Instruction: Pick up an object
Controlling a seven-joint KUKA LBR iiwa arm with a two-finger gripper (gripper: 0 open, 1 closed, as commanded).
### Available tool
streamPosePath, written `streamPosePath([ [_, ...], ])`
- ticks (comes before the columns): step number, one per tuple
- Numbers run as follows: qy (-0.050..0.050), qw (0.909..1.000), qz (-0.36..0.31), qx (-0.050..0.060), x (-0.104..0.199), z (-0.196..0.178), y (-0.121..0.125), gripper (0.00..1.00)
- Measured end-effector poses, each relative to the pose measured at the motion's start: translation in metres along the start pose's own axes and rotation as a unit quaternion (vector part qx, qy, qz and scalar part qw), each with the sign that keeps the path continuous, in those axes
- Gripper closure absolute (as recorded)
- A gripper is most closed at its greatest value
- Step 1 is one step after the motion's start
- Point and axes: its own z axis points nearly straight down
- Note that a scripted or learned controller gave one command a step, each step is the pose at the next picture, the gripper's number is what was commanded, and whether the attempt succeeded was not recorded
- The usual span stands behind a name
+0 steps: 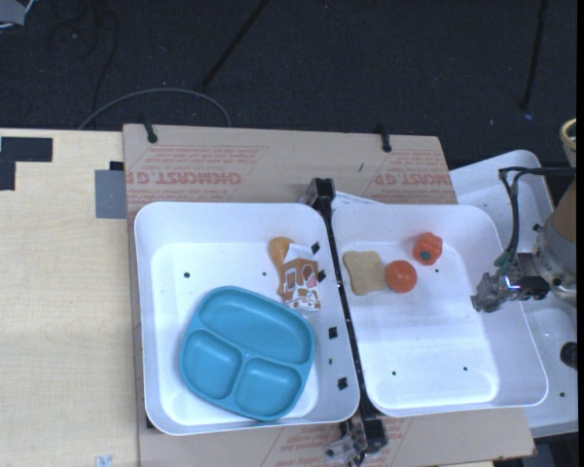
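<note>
The right bin holds a tan slice of toast, an orange ball-shaped fruit touching it, and a red-orange fruit with a dark stem further back. My gripper hangs at the right rim of this bin, about a hand's width to the right of the orange fruit, with nothing visibly in it. The left bin holds a blue divided plate, a small brown-and-white patterned packet and a tan curved piece.
A black divider runs between the two bins. Cardboard lies under the bins. A black cable loops above the gripper. A white surface lies to the right of the right bin.
</note>
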Motion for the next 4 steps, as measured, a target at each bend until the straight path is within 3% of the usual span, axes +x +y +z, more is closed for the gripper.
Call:
streamPosePath([
  [1,0.0,1.0,0.0,0.001,-0.001,-0.051,0.001,1.0],
  [4,0.002,1.0,-0.001,0.005,0.163,-0.015,0.018,1.0],
])
